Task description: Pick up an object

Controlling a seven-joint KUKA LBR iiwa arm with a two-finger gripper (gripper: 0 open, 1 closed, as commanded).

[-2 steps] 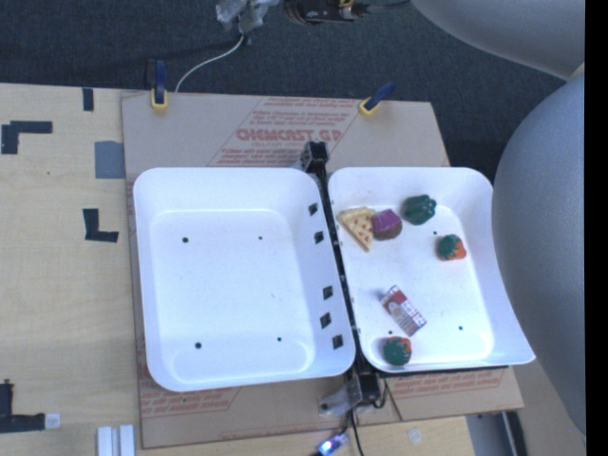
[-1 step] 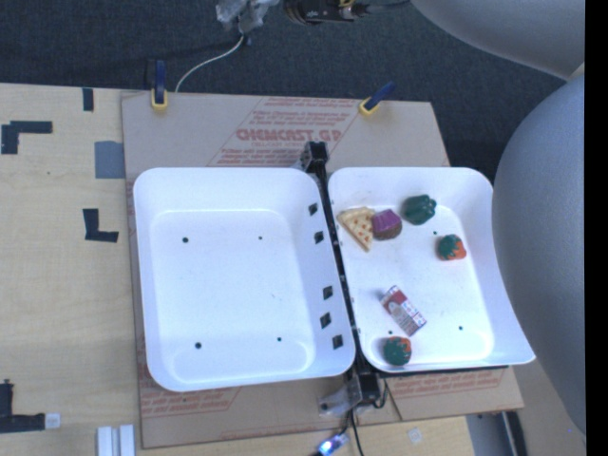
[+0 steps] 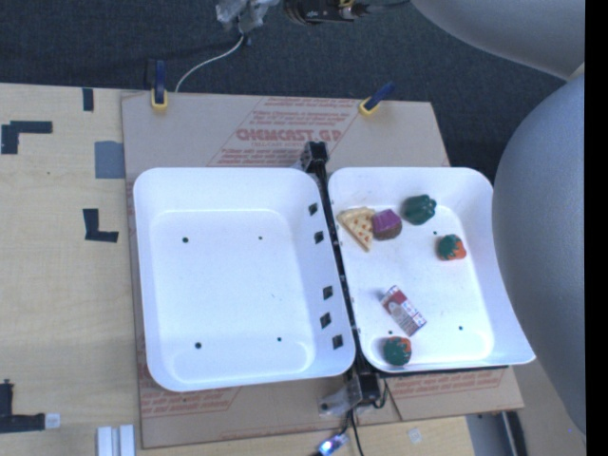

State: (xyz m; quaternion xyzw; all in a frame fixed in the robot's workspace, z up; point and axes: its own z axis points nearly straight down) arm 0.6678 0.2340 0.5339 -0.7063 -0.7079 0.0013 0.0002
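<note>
Gripper (image 3: 249, 3) sits at the top edge, well above both bins and over the dark floor past the cardboard, and it's too blurred for me to tell how it's set. All candidates are in the right bin (image 3: 475, 331): yellow wedge (image 3: 358, 226) touching a purple block (image 3: 387, 223), two green pieces near the far wall, a red-and-white packet (image 3: 404, 312) mid-bin, and one green piece at the near rim. I judge we're pre-approach; next I need to travel over the right bin and descend on the packet, which lies apart from the rest.
</note>
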